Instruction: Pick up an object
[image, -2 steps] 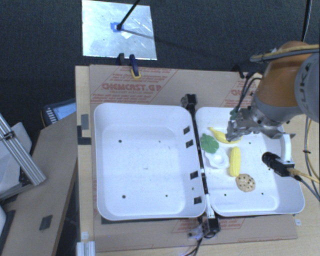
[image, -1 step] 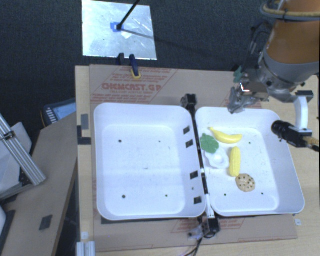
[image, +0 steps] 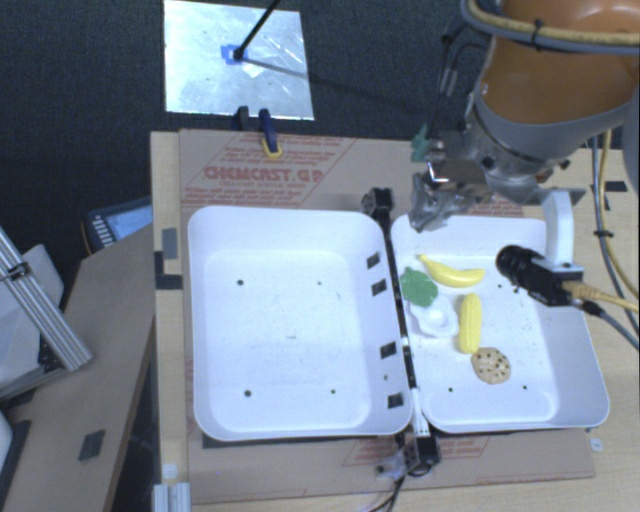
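The grey and orange arm (image: 550, 70) fills the upper right of the frame. Below it, two white bins sit side by side: the left bin (image: 285, 320) and the right bin (image: 545, 395). The gripper (image: 432, 208) hangs over the right bin's upper left corner; whether it is open or closed cannot be told. Just below it lie a banana (image: 452, 271), a yellow corn cob (image: 469, 322), a green piece (image: 420, 288), a cookie (image: 490, 365) and a small white piece (image: 434, 320).

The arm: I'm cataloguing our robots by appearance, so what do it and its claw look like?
The arm is thick and rounded, grey, with a broad orange band crossed by a pale yellowish cable. Thin dark cables run beside it. The claw is small, silvery metal.
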